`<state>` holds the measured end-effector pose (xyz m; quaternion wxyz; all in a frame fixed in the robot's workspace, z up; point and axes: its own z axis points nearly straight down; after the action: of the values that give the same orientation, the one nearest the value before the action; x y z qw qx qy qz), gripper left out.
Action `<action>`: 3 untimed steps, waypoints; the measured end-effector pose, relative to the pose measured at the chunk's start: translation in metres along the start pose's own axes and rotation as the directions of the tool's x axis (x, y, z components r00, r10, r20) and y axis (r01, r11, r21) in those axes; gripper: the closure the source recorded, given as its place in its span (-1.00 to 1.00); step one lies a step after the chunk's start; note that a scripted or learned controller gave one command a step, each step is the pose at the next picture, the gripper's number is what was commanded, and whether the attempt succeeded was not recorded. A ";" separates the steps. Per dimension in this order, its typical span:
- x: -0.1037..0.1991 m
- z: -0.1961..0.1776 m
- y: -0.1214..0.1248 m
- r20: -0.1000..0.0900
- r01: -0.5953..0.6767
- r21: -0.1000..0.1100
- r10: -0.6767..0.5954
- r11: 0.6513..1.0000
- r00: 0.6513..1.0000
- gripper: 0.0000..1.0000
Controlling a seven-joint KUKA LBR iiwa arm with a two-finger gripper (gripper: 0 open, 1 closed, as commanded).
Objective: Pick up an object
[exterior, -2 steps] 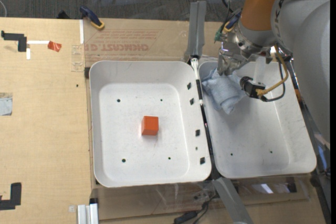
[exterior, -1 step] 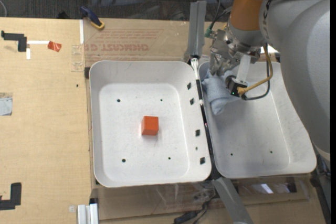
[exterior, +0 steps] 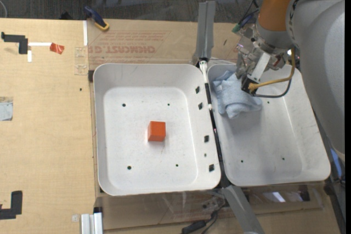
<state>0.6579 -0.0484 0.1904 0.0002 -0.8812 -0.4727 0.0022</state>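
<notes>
A pale blue crumpled cloth (exterior: 232,98) lies in the far left corner of the right bin (exterior: 274,167). My gripper (exterior: 245,75) is down at the cloth's upper right edge, and the wrist hides its tips. An orange-red cube (exterior: 157,131) sits near the middle of the left bin (exterior: 115,167), well away from the arm.
A grey divider (exterior: 206,35) rises between the bins at the back. Brown cardboard (exterior: 131,44) lies behind the left bin. A wooden board (exterior: 41,118) with a small red piece (exterior: 56,48) lies to the left. The arm's large grey body (exterior: 323,63) overhangs the right bin's right side.
</notes>
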 end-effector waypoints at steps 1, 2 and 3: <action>0.036 0.000 -0.024 0.000 0.357 0.000 -0.357 0.934 0.934 1.00; 0.031 0.000 -0.020 0.000 0.502 0.000 -0.502 0.865 0.865 1.00; 0.030 -0.008 -0.020 0.002 0.500 0.003 -0.500 0.866 0.866 1.00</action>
<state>0.6578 -0.0128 0.1979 0.0014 -0.7288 -0.6847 0.0039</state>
